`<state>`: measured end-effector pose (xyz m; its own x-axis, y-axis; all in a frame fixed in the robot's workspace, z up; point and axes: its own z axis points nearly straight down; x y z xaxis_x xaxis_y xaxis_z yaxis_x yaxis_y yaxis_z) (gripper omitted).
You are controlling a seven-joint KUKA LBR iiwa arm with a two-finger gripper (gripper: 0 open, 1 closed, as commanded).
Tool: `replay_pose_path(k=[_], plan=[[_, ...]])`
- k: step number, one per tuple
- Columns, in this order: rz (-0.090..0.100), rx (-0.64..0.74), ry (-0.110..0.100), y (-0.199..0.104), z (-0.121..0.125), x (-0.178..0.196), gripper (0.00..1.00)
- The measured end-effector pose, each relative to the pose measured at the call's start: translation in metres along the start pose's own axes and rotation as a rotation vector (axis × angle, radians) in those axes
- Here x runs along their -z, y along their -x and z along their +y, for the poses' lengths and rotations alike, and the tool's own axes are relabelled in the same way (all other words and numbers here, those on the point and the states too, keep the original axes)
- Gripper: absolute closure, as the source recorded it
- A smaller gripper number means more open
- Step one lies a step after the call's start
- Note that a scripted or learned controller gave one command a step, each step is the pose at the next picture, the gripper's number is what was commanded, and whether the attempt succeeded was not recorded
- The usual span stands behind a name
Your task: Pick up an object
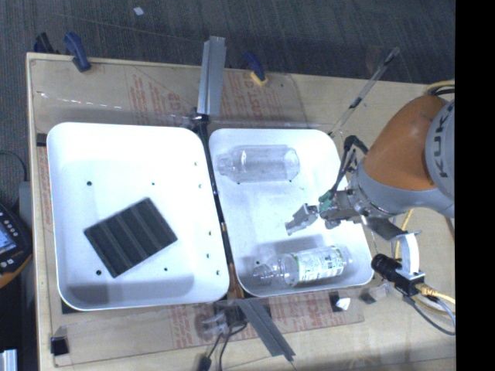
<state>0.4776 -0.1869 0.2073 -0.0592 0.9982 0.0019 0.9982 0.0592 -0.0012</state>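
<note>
Two clear plastic bottles lie on their sides in the right bin (232, 207). One bottle (257, 163) rests near the far wall. The other, a labelled bottle (303, 266), lies along the near wall. My gripper (300, 219) hangs over the middle of this bin, between the two bottles and touching neither. Nothing shows in its grasp. A black ribbed slab (130, 236) lies flat in the left bin (69, 153), far from the gripper.
A grey divider bar (210, 76) stands at the far edge between the bins. Blue clamps (76, 50) hold the bench board at the back. Bare white floor lies between the two bottles.
</note>
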Motion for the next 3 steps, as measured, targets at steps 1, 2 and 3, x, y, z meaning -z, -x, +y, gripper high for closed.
replay_pose_path(k=[1,2,3], plan=[[-0.001,-0.01,-0.002,0.022,0.044,-0.042,0.0],[-0.002,-0.179,0.001,-0.04,0.014,0.027,0.0],[-0.001,-0.185,-0.003,0.0,0.0,-0.04,0.0]])
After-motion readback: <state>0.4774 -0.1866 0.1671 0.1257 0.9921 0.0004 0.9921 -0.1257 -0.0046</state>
